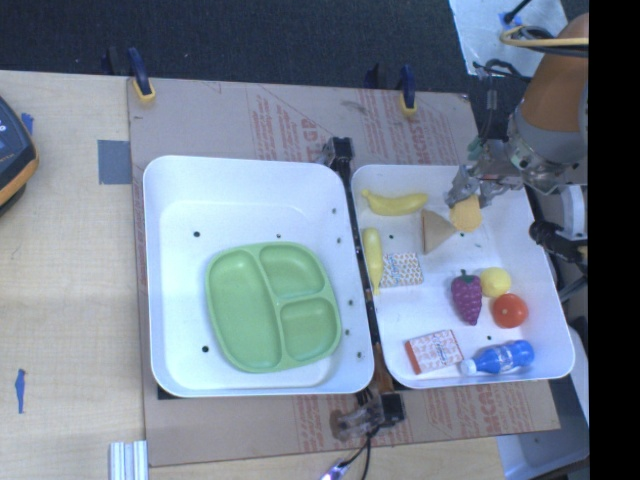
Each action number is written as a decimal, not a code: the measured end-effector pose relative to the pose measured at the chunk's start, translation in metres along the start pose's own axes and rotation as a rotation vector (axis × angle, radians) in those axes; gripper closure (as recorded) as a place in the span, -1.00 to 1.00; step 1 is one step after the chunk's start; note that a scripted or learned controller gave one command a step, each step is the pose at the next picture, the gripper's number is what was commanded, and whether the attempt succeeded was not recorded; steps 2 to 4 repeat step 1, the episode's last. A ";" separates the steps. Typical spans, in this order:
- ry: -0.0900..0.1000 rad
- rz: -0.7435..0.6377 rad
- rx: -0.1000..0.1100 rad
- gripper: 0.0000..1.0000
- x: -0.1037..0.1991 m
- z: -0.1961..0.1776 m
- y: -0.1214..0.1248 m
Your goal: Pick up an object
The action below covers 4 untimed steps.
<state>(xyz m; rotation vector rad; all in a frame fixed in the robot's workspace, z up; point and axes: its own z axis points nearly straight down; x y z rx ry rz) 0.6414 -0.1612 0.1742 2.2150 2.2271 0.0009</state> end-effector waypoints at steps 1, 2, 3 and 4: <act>0.000 0.000 0.003 1.00 0.065 -0.064 -0.102; 0.000 0.000 0.003 1.00 0.065 -0.064 -0.102; 0.000 0.000 0.003 1.00 0.065 -0.064 -0.102; 0.000 0.000 0.003 1.00 0.065 -0.064 -0.102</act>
